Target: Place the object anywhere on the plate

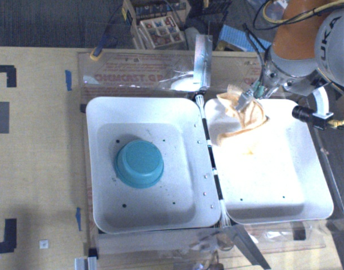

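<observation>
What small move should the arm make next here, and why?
Probably carry leftward over the divider toward the blue plate. The gripper is over the right bin's far left corner with the tan cloth-like object hanging from its fingers, while the plate sits in the left bin.

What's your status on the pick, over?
Gripper at far corner of right bin, fingers shut on tan cloth-like object. Object drapes from fingers over bin floor. Blue plate upside down in left bin, nothing between.
</observation>
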Robot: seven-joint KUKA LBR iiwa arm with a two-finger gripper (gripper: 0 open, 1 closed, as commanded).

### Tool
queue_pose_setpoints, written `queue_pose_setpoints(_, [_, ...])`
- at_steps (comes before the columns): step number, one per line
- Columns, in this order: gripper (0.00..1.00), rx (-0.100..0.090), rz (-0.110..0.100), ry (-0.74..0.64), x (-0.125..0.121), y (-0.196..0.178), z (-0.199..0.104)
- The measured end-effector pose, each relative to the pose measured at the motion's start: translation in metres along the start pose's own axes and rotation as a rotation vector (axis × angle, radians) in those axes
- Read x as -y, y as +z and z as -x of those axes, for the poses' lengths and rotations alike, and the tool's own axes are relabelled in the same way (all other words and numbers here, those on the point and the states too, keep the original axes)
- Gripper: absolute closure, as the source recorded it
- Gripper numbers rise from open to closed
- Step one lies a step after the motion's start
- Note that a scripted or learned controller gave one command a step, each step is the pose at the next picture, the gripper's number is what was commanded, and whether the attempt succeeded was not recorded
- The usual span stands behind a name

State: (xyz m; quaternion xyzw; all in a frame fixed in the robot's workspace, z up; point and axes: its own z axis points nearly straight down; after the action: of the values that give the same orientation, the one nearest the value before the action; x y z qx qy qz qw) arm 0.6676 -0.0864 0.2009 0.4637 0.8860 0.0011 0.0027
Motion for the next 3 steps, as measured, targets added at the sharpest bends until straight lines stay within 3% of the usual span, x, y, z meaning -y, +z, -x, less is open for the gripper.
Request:
queue_pose_setpoints(1, [1.00,0.001,0.001,0.001,-0.001,-0.025,0.002])
queue_pose_setpoints(3, [1.00,-0.003,0.000,-0.798,-0.039,-0.043,-0.095])
